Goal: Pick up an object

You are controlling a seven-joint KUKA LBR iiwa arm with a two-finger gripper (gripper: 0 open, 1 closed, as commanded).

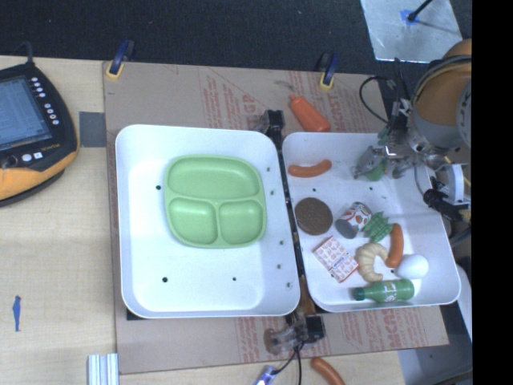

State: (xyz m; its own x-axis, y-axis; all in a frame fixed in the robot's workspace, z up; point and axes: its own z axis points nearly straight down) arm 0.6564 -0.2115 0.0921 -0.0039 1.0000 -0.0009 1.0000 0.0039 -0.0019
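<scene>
At the upper right of the frame the claw (375, 165) hangs over the right bin's (449, 251) top corner; whether it is released or clenched cannot be told, and nothing shows between it. A sausage (309, 168) lies just left, alone. That seems the easiest pick: centre over it before descending, avoiding the crowded pile lower down.
</scene>
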